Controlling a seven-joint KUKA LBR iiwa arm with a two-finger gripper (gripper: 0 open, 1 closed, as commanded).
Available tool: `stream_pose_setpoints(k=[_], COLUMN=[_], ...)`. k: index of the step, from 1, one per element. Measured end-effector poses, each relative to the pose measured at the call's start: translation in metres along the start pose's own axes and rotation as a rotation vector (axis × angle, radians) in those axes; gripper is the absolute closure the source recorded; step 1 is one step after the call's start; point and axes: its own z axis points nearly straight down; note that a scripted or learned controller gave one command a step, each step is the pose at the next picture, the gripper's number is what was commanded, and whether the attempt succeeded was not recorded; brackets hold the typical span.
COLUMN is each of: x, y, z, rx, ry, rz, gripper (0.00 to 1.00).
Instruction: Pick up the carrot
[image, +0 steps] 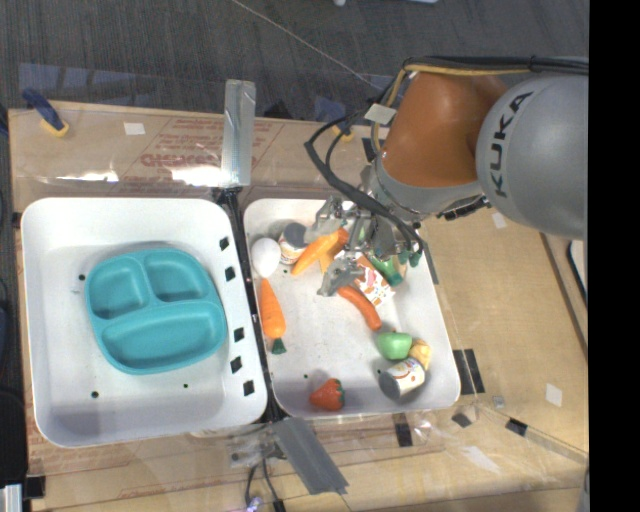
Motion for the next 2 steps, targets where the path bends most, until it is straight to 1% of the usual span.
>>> stream_pose_setpoints(k=[1, 2], x=[-0.055, -0.061], y=[-0.058, -0.057], z=[0.116, 0.098], rx=[-0.002, 0.002], ry=[0.010, -0.007], rz=[-0.016, -0.023], gripper=[0.00, 1.00])
